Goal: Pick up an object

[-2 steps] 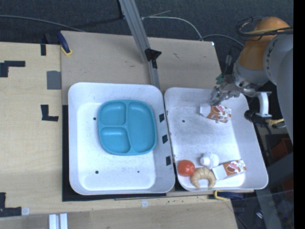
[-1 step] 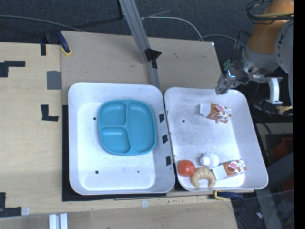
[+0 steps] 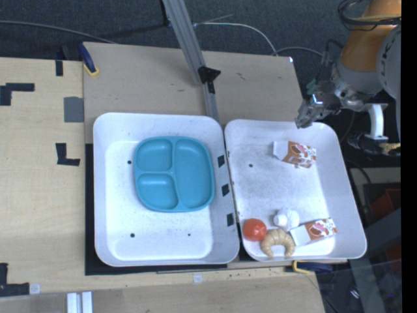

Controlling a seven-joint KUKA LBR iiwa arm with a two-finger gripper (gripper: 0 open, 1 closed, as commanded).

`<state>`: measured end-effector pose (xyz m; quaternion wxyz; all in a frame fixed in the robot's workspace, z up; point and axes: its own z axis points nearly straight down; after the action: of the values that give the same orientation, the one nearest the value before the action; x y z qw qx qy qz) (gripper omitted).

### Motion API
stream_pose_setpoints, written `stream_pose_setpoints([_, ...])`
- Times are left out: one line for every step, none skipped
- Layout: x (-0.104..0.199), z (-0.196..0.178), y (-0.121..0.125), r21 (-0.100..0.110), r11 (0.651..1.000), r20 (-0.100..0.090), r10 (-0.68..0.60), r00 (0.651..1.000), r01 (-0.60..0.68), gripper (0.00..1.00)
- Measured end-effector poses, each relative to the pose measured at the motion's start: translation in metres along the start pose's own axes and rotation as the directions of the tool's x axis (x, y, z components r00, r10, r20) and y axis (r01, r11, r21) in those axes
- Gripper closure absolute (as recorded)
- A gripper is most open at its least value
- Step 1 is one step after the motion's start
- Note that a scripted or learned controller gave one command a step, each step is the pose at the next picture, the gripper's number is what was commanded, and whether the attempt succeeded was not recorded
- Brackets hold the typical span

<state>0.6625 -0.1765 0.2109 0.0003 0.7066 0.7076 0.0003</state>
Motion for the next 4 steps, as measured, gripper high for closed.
stream_pose_setpoints([0.046, 0.000, 0.004, 0.002, 1.000, -0.001, -0.004, 1.000, 0.004, 1.00])
stream_pose_setpoints([0.102, -0.004, 0.011, 0.002, 1.000, -0.002, -0.005, 1.000, 0.005, 1.00])
stream_pose_setpoints([0.153, 0.003, 0.002, 0.004, 1.000, -0.001, -0.005, 1.000, 0.005, 1.00])
stream_pose_setpoints([0.198, 0.002, -0.003, 0.003, 1.000, -0.002, -0.004, 1.000, 0.004, 1.00])
